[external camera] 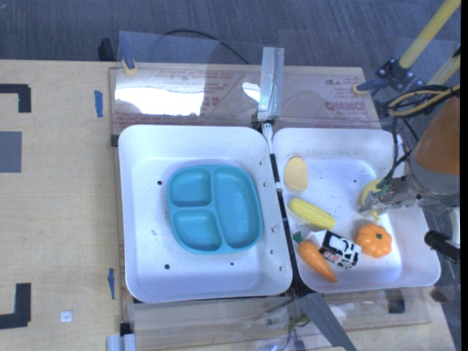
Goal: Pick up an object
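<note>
Camera view: a pale wooden bench [58,196] is shown bearing two glossy white bins. A teal divided plate [215,208] lies in the left bin [139,152]. In the right bin [333,141], near a ribbed corn cob [312,212], carrot [316,260] and pumpkin [374,240], the gripper [376,199] is seen closed on a yellow object [370,193].

Faint reddish print on the clear panels [241,86] behind the bins, too blurred to read

Scene being lit brightly, evenly from above; glare being thrown off clear panel [172,97]; shadows being kept soft.
</note>
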Robot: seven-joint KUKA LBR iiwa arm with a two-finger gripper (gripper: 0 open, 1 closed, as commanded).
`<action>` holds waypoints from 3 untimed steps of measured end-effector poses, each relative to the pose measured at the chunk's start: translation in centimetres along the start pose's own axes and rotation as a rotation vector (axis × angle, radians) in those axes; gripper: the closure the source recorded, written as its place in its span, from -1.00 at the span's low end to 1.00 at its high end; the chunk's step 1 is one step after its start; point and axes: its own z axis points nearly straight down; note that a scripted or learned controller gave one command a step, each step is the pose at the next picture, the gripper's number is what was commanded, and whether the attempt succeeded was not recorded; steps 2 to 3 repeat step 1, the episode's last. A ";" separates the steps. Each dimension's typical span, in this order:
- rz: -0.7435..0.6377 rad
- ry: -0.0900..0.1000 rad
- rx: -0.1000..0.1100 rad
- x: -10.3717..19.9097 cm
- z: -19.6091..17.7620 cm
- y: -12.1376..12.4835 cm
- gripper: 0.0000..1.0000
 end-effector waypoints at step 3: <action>-0.001 0.001 -0.003 5.2 -12.6 1.3 1.00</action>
